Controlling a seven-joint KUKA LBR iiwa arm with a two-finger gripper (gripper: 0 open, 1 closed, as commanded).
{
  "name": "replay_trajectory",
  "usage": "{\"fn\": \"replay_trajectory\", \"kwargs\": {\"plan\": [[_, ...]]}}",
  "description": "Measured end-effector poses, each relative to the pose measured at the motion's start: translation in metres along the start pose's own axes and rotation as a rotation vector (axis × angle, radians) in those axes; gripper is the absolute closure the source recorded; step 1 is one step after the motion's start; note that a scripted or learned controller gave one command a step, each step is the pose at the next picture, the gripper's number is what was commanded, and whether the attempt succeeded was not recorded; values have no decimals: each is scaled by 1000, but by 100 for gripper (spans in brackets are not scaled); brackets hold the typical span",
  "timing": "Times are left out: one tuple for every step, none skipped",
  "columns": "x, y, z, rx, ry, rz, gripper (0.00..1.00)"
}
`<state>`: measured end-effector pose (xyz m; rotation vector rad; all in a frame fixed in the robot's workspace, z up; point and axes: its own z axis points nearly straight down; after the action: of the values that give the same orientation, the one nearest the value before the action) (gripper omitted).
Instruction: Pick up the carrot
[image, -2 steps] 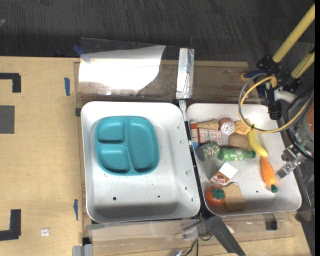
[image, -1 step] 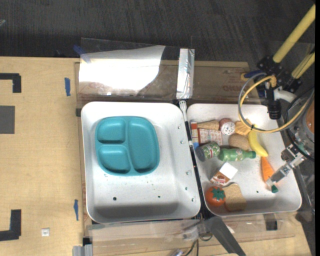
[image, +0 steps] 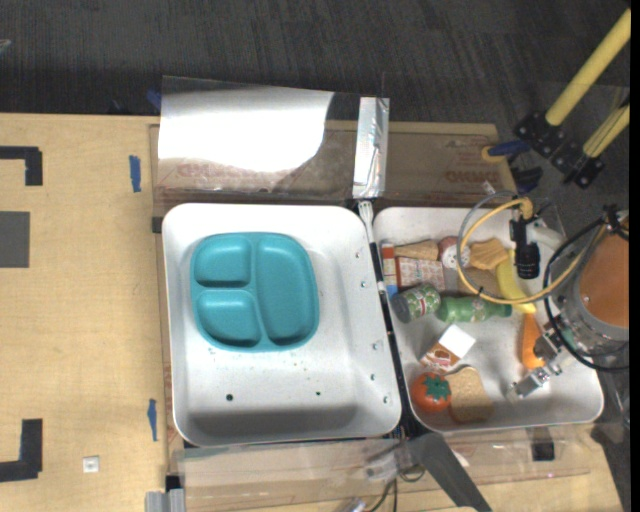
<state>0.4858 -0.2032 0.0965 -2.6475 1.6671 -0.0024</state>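
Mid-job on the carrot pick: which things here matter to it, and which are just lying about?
Belongs to the job:
carrot, by the right bin's right side
gripper, just below the carrot
right bin

Just lying about:
tomato
green bottle
banana
teal divided plate in the left bin

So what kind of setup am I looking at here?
Likely a robot lab bench for pick-and-place trials: two white bins, toy food such as a carrot and tomato, and a teal divided plate.
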Motion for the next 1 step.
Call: {"fn": "replay_trajectory", "kwargs": {"plan": [[-16,-4,8,-9,10,-273,0]]}}
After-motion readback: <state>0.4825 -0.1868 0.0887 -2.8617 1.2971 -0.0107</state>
